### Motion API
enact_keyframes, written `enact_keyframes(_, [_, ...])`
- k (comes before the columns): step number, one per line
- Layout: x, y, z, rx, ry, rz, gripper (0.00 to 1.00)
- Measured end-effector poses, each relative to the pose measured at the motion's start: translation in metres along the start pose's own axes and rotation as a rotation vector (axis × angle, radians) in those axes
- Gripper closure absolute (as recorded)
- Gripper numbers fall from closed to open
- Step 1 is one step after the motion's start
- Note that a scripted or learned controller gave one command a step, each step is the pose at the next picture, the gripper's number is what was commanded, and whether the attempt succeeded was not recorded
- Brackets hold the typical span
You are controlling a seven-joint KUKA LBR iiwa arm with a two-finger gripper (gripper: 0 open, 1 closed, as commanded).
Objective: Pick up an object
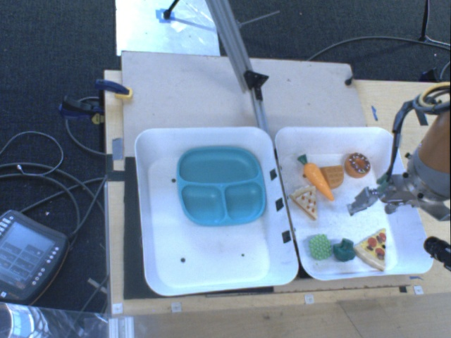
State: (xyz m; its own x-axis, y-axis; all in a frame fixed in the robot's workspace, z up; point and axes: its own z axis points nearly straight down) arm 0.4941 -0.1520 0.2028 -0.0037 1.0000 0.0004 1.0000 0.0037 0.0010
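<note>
A blue divided plate [220, 186] lies in the left bin [158, 259]. In the right bin [296, 143] sit a carrot [317, 178], sandwich wedge [305, 201], donut [357, 164], green pieces [320, 246] and pizza slice [373, 248]. The gripper [361, 201] hovers among them, clamping nothing; how far its tips are parted is unclear.

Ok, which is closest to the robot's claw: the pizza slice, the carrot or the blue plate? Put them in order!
From the gripper in the camera view:
1. Pizza slice, just below it, in the right bin's lower corner.
2. Carrot, to its left, in the same bin.
3. Blue divided plate, farthest, over in the left bin.
</note>
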Motion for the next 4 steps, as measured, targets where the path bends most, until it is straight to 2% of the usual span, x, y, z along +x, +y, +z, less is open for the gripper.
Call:
enact_keyframes(1, [0.000,0.000,0.000,-0.001,0.000,0.002,0.00])
enact_keyframes(2, [-0.001,0.000,0.042,0.004,0.001,0.004,0.00])
enact_keyframes(3, [-0.005,0.000,0.103,0.005,0.001,0.004,0.00])
enact_keyframes(4, [-0.005,0.000,0.113,0.002,0.000,0.004,0.00])
